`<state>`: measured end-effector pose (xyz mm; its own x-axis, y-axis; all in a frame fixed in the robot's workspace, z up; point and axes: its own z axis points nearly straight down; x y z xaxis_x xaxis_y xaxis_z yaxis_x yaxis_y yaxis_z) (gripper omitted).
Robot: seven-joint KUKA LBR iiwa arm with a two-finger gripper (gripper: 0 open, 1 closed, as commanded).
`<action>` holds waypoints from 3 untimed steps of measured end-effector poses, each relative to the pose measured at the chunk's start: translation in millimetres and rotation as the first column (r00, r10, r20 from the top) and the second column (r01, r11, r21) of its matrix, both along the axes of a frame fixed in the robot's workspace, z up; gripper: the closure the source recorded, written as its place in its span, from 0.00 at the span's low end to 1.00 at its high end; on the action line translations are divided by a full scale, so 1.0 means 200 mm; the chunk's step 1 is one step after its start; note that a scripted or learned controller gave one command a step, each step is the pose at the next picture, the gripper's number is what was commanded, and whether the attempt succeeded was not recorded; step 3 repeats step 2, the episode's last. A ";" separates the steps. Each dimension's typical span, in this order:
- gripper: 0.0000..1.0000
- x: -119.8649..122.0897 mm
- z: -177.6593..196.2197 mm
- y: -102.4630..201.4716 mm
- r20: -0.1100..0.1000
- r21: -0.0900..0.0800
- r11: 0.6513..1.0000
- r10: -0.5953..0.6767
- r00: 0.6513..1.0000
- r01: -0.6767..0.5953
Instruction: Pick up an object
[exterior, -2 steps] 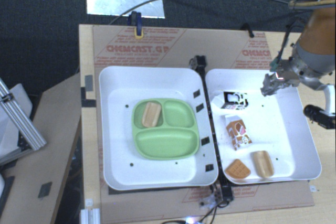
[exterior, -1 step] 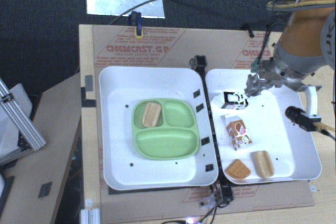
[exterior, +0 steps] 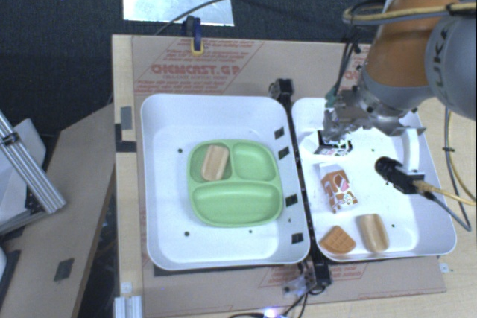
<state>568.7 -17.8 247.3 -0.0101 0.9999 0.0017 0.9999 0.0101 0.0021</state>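
My gripper (exterior: 335, 144) hangs low over the far left part of the right bin (exterior: 432, 223), under the grey and orange arm. Just in front of it a small brown and white carton (exterior: 337, 188) lies on the bin floor, apart from the gripper. Near the bin's front edge sit a round orange waffle piece (exterior: 338, 240) and a tan bread piece (exterior: 373, 231). I see nothing held in the gripper.
The left bin (exterior: 164, 182) holds a green divided plate (exterior: 246, 208) with a tan bread piece (exterior: 215, 161) in its far left compartment. A black divider with clips (exterior: 294, 175) runs between the two bins. The bench edge lies close in front.
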 end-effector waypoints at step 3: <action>1.00 0.01 -0.04 0.60 -0.002 0.000 1.000 0.001 1.000 -0.001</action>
